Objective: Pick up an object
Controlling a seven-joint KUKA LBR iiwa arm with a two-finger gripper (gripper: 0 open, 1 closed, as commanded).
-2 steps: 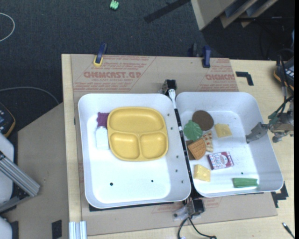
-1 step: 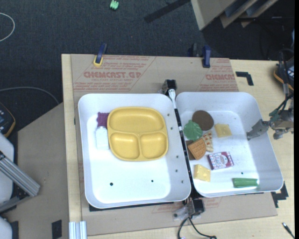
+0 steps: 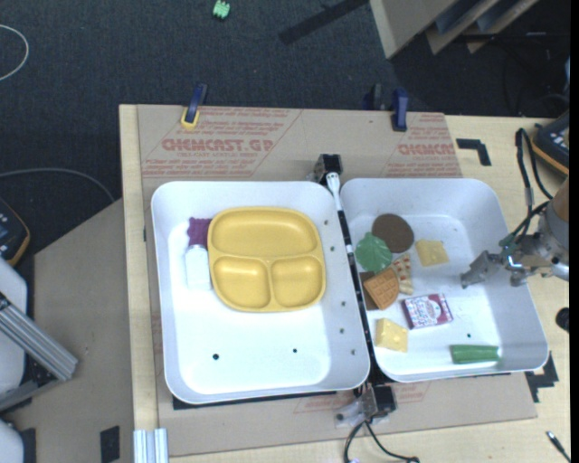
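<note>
Pincer (image 3: 478, 271) fingers' state unclear, over glossy white right bin (image 3: 507, 212), near flat green block (image 3: 474, 354)

1. The floor (image 3: 81, 54) is dark carpet, nearly black, with a fine speckle.
2. The worktop (image 3: 271, 140) is a pale brown board printed with red lettering, set on a light wooden surface (image 3: 99, 298).
3. A yellow clamp (image 3: 192, 113) and a blue clamp (image 3: 399, 110) grip the board's far edge.
4. A thin white cable (image 3: 14, 50) loops on the carpet at the upper left.
5. A small green scrap (image 3: 221, 10) lies on the carpet near the top.
6. An aluminium rail (image 3: 36, 339) slants at the lower left.
7. Light is even, shadows soft.
</note>
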